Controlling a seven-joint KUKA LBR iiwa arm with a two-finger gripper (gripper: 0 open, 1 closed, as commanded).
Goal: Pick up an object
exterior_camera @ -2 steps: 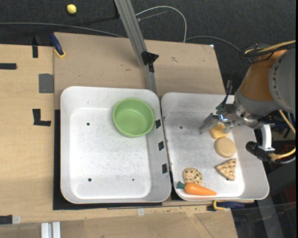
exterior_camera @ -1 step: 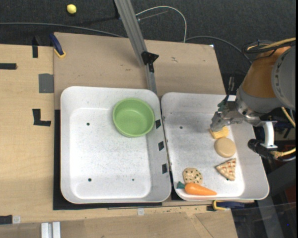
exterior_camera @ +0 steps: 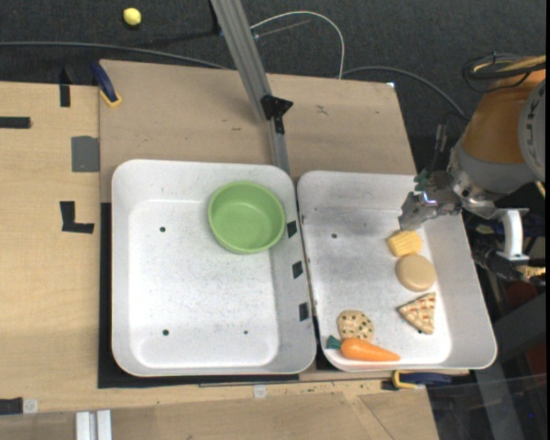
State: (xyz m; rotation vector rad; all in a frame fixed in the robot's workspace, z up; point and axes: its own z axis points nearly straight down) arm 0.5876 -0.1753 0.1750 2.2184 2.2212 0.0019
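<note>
Nearest the tabletop's front edge, a glossy orange carrot lies lengthwise in the right bin, beside a speckled cookie, a pizza wedge and a smooth tan round. Farther back, a ridged yellow block sits just below the pincer, almost touching; how far it gapes I cannot tell.

Even, fairly bright overhead light. Soft short shadow under green bowl, falling toward its lower left. Mild glare on white bin rim left of bowl. Overall softness, low resolution; floor above bowl dark, grainy.
</note>
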